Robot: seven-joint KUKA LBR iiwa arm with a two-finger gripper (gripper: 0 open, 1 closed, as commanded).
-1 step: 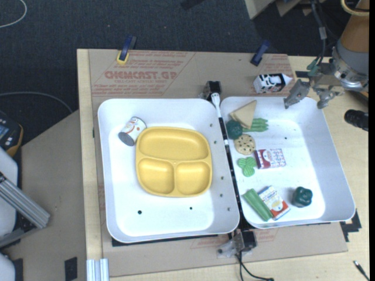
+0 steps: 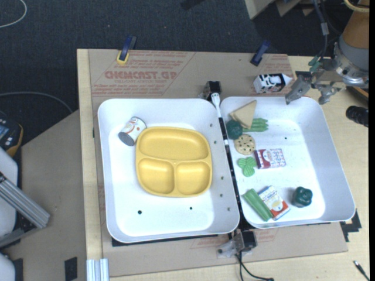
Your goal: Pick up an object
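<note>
Two shallow white bins side by side on the bench: left bin (image 2: 111, 157), right bin (image 2: 328, 151). Left bin holds a yellow divided tray (image 2: 173, 160), three compartments, lying flat near the middle; a small can (image 2: 131, 130) lies on its side just beside the tray's upper left corner, apart from the bin wall. Right bin carries the loose pieces, mostly along its left half: a tan wedge (image 2: 246, 113) near the top left, a green leafy piece (image 2: 259, 123) touching its right side, a dark green round piece (image 2: 234, 129) below the wedge, a speckled cookie (image 2: 244, 143) under that, a green clover-shaped piece (image 2: 247, 166), and a small red and white carton (image 2: 270, 158) just beside it. Lower down, a green stalk (image 2: 256, 204) lies tilted next to a small printed box (image 2: 274, 201); a dark green pepper (image 2: 302, 196) sits apart toward the lower right. A black and white cow-patterned item (image 2: 272, 82) rests outside, on the bench above the right bin. Gripper (image 2: 309, 90) hangs over the right bin's upper right rim, well apart from every piece; its two fingers are spread wide, nothing between them.
</note>
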